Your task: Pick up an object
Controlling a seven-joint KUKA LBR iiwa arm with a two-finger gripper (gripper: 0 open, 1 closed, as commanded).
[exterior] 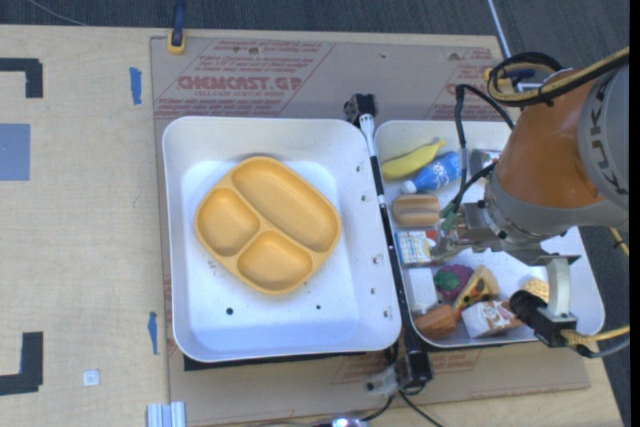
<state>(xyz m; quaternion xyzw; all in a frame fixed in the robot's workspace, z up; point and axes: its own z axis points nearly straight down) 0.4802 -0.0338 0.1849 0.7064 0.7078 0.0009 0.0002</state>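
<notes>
The right bin (393, 137) holds a jumble of toy food. A yellow banana (412, 159) and a blue bottle (437, 175) lie at its far left, with a brown hot dog bun (417, 210) just below them. Nearer the front are a small printed box (411, 246), purple grapes (455, 277), a yellow wedge (481, 287), a brown bread roll (437, 320) and a white and red carton (493, 317). My gripper (455, 233) hangs low over the bin's middle, right of the bun and above the grapes. The orange wrist hides the bin's right half.
The left bin (190, 215) holds a yellow three-compartment plate (266, 224). A black clamp (360, 105) sits at the far end of the seam between the bins. Cables loop from the arm at the upper right, and a black part (540, 320) juts over the right bin's front.
</notes>
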